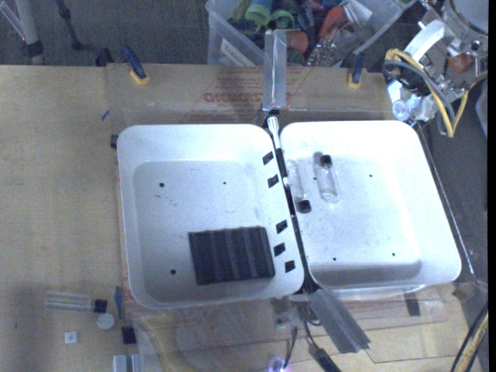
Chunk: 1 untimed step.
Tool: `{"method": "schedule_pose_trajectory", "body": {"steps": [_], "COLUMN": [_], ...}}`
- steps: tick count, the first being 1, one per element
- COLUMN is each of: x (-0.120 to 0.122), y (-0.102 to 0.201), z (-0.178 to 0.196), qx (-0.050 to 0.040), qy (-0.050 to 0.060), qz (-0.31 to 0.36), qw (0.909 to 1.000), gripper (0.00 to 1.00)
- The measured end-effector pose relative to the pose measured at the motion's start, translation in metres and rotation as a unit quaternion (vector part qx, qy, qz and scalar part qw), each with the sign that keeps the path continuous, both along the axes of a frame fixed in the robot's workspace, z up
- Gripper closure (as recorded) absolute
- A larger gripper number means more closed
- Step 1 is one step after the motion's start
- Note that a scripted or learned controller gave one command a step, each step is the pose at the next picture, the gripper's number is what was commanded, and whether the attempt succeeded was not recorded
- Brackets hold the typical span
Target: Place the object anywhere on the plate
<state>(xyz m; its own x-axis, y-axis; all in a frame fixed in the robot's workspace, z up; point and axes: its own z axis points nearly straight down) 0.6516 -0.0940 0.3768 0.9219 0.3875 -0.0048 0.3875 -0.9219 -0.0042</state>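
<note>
Dark ridged plate (231,255) lies in left bin (155,149); arm (446,49) raised top right.

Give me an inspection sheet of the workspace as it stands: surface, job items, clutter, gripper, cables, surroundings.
Surface: wooden bench bearing the left bin and the right bin side by side.
Job's things: dark ribbed plate lying flat in the left bin, near its front; two clear vials with dark caps, one further back, the other close to the divider, both in the right bin, apart from the plate.
Clutter: a vial and small bits on the bench at the front left.
Grippers: the arm's wrist sits at the top right, outside the bins; fingers not discernible.
Cables: yellow cable looping at the wrist.
Surroundings: clear tub of mixed coloured items behind the bench.
</note>
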Motion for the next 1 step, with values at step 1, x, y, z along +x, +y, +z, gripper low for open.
{"method": "schedule_pose_trajectory", "body": {"steps": [1], "x": [0.0013], "y": [-0.0421], "z": [0.0581], "qx": [-0.0008], "qy": [-0.003], "qz": [0.161], "qw": [0.987], "gripper": [1.0]}}
